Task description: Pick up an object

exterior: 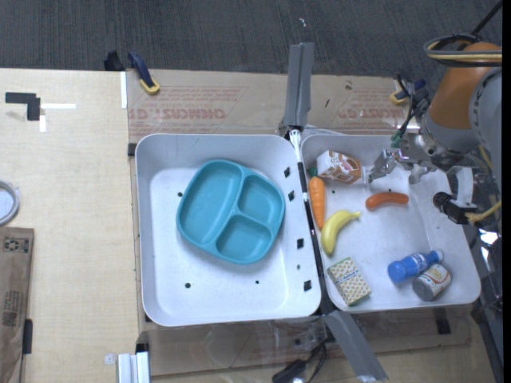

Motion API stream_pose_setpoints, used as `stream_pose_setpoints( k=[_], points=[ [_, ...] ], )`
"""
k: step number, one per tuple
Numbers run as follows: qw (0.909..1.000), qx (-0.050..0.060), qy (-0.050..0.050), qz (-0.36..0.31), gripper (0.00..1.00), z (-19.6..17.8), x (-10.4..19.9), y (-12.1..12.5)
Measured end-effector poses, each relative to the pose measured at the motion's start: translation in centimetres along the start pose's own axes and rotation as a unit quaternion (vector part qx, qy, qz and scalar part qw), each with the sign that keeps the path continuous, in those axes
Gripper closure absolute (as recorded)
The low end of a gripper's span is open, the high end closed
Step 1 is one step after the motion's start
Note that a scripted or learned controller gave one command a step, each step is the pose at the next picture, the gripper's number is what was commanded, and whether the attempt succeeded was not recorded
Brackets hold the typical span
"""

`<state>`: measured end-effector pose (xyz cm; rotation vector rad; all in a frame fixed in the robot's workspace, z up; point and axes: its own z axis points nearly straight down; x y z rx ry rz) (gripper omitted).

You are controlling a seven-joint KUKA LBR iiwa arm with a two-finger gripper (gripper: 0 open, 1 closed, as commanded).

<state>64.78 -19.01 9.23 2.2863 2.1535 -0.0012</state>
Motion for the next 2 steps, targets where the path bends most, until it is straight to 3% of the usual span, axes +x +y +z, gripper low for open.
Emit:
stream_pose_setpoints(
  k=[1,2],
  points=[
    [0.9980,0.001,0.000,0.064,0.00,0.01,-0.37,-5.01],
    [0.9979,0.001,0.000,0.065,1.00,-0.93,-0.43,-5.01]
  ],
)
